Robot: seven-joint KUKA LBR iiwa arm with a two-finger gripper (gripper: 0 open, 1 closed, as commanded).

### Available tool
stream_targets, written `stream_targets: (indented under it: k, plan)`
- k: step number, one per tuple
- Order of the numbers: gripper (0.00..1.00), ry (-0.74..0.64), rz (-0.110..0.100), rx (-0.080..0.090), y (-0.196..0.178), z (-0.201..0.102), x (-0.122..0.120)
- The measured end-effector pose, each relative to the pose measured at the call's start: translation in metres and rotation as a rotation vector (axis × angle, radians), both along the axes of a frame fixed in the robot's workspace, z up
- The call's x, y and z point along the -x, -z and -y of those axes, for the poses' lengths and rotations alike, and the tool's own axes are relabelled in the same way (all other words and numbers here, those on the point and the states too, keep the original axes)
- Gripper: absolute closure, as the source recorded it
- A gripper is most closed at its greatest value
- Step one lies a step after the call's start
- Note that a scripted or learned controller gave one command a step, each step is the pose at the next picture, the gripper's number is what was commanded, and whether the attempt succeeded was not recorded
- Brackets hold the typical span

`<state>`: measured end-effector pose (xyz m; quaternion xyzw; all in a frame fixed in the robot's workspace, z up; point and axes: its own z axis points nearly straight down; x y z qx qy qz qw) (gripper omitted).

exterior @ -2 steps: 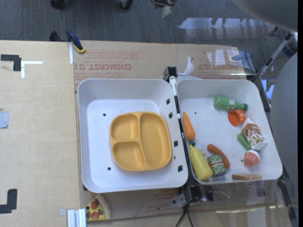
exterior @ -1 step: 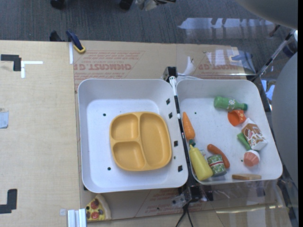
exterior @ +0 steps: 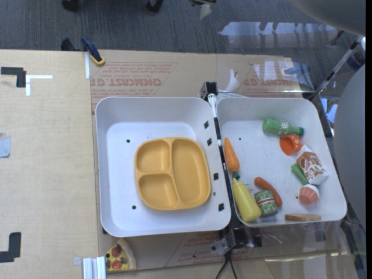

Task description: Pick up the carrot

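The carrot (exterior: 231,154) lies against the right bin's (exterior: 325,156) left wall, centre frame, just above a yellow bottle (exterior: 244,201); a grasp there risks striking the wall. Jaws' state: cannot tell.

A single fixed camera is looking down at a slant from above the desk (exterior: 46,156), taking in both white bins (exterior: 110,156) side by side, the floor (exterior: 145,28) beyond the far edge, from a moderate height.
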<state>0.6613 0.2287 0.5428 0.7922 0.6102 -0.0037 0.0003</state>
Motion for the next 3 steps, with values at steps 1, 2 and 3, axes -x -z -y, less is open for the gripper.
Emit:
stream_targets:
  k: [1,2,3]
  plan:
    - [0.00,0.114,0.000,-0.002,0.0039,0.0005,0.0011]
    - [0.00,0.209,0.001,-0.002,0.0035,0.0005,0.0012]
    - [0.00,0.428,0.002,-0.002,0.0033,0.0009,0.0011]
